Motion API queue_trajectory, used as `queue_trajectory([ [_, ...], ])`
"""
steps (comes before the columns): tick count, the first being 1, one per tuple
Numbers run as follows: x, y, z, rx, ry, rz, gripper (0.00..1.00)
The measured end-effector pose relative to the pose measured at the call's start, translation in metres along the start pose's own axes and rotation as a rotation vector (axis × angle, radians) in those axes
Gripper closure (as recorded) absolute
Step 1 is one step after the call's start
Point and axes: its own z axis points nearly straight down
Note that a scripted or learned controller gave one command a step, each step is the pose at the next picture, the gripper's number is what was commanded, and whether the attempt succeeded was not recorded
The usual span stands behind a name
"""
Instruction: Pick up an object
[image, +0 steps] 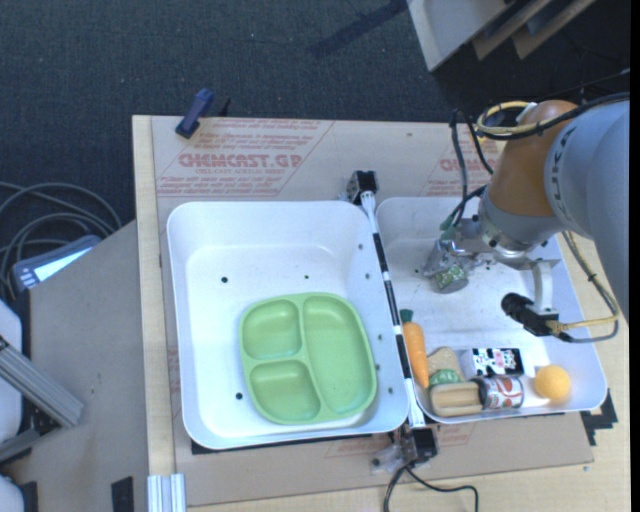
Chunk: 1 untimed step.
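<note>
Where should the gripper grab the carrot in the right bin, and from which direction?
Grip the carrot at its mid-length, coming straight down. It lies flat along the right bin's left wall, so set the fingers across its narrow width. The wall on one side and the toy food beside it leave little room, so a miss is possible.

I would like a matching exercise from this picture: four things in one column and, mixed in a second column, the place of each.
Things:
1. green divided tray
2. carrot
3. orange ball
4. gripper

Places:
A. right bin, near right corner
B. left bin
C. over the far part of the right bin
D. right bin, along its left wall

Pairs: 1-B, 2-D, 3-A, 4-C
</note>
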Motion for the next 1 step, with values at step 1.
queue_trajectory([
  [1, 0.0573, -0.0086, -0.1096, -0.002, 0.001, -0.001, 1.00],
])
